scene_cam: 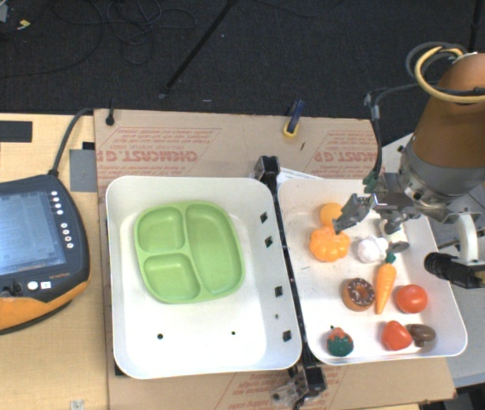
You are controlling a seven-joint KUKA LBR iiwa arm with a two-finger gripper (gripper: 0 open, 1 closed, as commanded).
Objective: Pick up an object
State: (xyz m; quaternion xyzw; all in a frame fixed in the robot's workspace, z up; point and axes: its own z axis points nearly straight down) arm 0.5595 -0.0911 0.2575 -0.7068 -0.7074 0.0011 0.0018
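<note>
Hovering end effector [371, 218] above right bin [447, 331], fingers spread wide, holding nothing; next, descending onto white ball [367, 249] beside pumpkin [329, 244].

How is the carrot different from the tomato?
The carrot is long and thin with a pointed end; the tomato is round. The carrot is orange with a green top at its upper end, pointing down; the tomato is red. The carrot lies nearer the donut; the tomato sits on the carrot's other side, nearer the bin's right wall. Both are toy foods lying in the right bin.
</note>
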